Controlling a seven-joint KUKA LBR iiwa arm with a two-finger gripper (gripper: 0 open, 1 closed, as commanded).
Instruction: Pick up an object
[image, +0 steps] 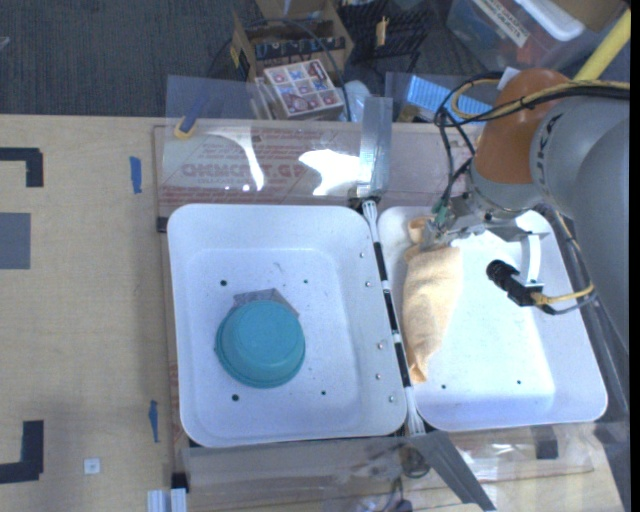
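Now the tool (440, 226) is at the top left corner of the right bin (560, 395), touching the tan cloth (430, 300); its opening I cannot tell. A teal bowl (261, 344) sits in the left bin (200, 240).

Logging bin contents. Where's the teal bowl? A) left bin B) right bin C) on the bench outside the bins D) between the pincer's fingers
A: the teal bowl sits upside down on the floor of the left bin, while the tan cloth lies in the right bin.
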